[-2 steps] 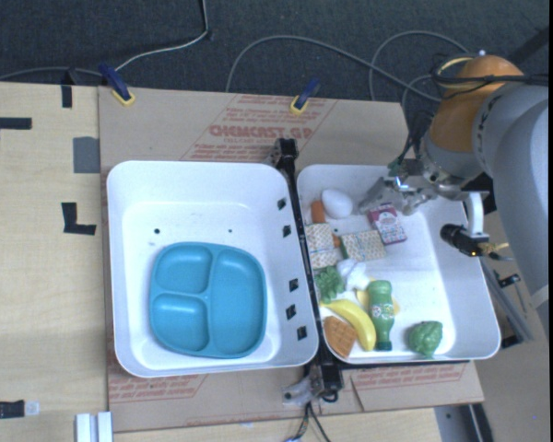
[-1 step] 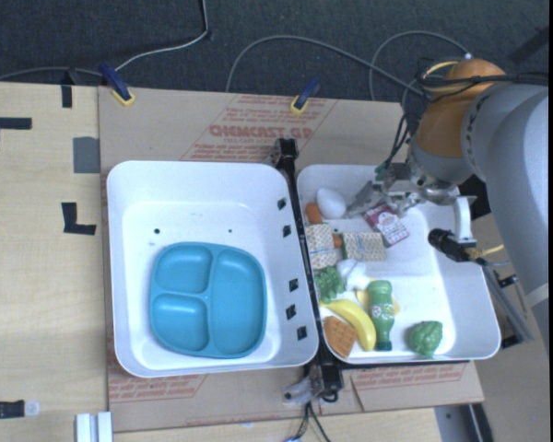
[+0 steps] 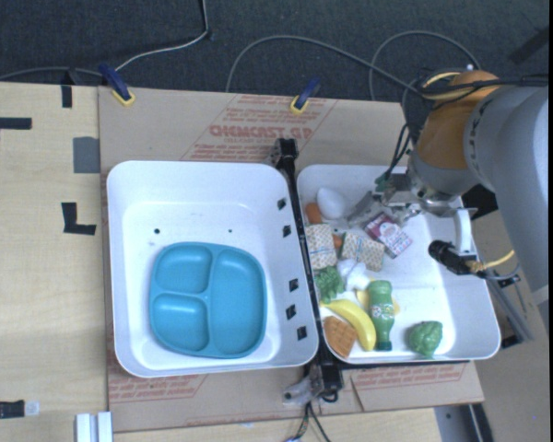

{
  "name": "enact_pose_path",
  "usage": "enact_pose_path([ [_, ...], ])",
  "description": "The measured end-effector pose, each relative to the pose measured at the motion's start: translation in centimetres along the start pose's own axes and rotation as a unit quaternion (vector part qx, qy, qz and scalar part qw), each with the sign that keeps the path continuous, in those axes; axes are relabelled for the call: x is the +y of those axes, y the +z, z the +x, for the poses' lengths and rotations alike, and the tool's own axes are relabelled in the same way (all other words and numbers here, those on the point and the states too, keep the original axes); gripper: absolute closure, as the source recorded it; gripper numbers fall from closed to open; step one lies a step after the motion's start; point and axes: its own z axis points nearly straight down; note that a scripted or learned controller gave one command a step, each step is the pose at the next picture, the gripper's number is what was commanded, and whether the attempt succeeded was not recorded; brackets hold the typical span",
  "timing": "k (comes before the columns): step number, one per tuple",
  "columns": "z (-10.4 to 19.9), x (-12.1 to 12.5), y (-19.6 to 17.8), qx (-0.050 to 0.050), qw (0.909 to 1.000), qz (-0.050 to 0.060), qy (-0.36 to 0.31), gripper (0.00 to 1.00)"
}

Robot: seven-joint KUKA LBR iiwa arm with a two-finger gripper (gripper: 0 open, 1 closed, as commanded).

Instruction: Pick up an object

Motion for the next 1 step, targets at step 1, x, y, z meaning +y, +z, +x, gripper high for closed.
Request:
enact_pose_path([
  [1, -0.01, 0.03, -0.99, 0.0, 1.0, 0.0, 0.0, 1.0],
])
